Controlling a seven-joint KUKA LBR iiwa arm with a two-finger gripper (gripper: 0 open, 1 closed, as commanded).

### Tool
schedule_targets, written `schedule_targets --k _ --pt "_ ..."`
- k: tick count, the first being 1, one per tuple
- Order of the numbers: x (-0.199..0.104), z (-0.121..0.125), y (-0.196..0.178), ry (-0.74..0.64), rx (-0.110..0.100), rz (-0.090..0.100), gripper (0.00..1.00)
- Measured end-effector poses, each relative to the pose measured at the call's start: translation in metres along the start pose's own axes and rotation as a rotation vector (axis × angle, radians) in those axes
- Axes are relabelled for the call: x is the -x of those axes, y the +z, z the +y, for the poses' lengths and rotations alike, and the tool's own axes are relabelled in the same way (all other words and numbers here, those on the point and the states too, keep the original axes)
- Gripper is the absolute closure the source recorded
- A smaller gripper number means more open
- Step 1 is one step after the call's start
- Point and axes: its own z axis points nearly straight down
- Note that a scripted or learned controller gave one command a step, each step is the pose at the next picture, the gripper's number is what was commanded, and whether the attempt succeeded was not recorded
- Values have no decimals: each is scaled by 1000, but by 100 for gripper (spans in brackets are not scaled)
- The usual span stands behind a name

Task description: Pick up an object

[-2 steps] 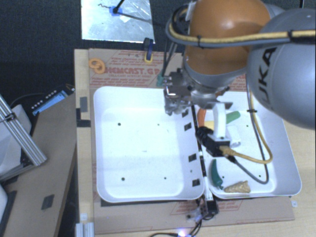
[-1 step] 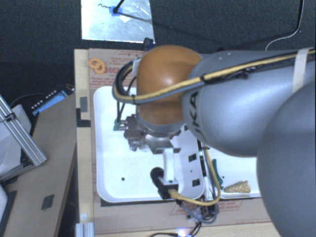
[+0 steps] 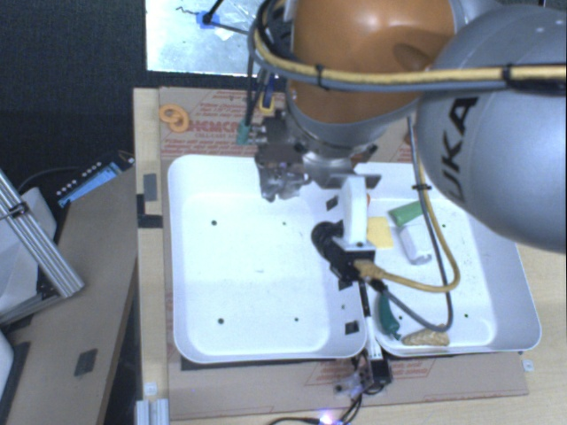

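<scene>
Gripper (image 3: 283, 182) state I cannot tell; it hangs over the left bin's (image 3: 190, 237) far edge, so it should shift toward the right bin's (image 3: 523, 326) objects.

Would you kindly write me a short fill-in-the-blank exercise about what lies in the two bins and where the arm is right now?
1. The gripper hangs over the ____ bin.
2. The yellow block lies in the ____ bin.
3. Beside the yellow block lies a flat piece coloured ____.
4. The band above the wrist is coloured ____.

Missing words: left; right; green; orange
</scene>
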Motion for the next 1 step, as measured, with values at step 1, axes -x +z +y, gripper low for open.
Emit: schedule_targets --k 1 --pt "-18 -23 95 -2 -25 -10 100"
